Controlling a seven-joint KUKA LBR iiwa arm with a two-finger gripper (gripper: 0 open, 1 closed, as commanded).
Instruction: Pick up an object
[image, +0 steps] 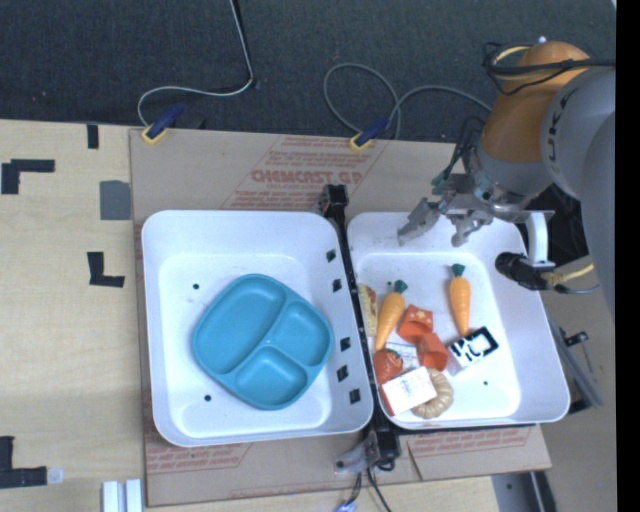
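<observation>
Bare white floor directly beneath tool (438, 225); carrots (459, 303), red pieces (424, 338), wrapper (411, 391) crowded nearer camera; bin wall (345, 262) left of tool.

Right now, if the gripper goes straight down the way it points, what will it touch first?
Probably the bare floor at the back of the right bin. The gripper hangs above that white area; the nearest carrot lies further forward. Depth is unclear.

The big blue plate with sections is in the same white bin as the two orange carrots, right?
Not quite. The camera view shows the blue sectioned plastic plate alone in the left white bin. The two orange toy carrots lie in the right white bin, among other small items.
</observation>
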